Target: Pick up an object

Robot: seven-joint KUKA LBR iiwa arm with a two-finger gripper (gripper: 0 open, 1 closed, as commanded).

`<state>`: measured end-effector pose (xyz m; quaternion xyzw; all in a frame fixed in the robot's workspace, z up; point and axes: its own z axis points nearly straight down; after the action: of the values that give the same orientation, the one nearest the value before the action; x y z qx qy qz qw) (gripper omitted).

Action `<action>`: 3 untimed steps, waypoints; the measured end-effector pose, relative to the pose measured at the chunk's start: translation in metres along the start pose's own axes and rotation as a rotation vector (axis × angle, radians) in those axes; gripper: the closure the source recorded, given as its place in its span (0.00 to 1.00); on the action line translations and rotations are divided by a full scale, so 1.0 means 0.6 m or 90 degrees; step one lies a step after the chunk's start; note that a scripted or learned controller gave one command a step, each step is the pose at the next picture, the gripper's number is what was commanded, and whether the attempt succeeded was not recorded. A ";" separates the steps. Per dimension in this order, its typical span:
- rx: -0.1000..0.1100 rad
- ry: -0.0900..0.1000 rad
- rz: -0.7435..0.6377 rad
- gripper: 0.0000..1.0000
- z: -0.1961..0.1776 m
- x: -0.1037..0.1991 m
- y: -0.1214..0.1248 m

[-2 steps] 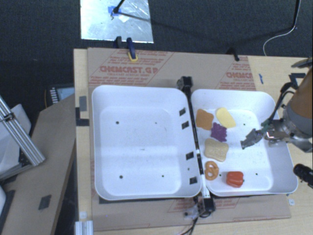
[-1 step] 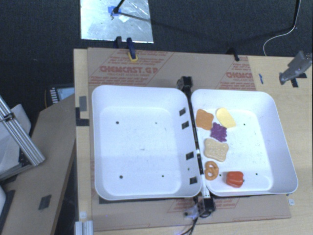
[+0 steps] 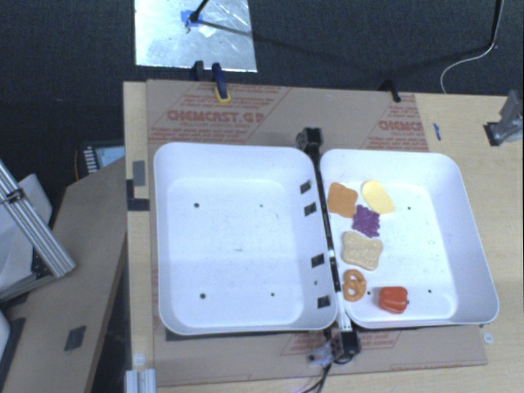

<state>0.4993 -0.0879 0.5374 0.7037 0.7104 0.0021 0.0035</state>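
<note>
Worktop food is lying well apart from the gripper, whose state I cannot tell; the pretzel is crowding the bin wall, risking a blocked grasp.

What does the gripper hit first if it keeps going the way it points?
Hard to call: gripper at the right edge seems to point left over the board behind the right bin. That line looks free up to the black clip; depth unclear.
</note>
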 end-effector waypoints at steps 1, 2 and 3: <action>0.014 0.003 0.000 1.00 0.249 0.108 -0.024; 0.014 0.002 0.007 1.00 0.582 0.062 -0.030; -0.004 0.002 -0.001 1.00 0.379 0.146 -0.020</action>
<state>0.4885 -0.0010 0.3097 0.7033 0.7109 0.0055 0.0041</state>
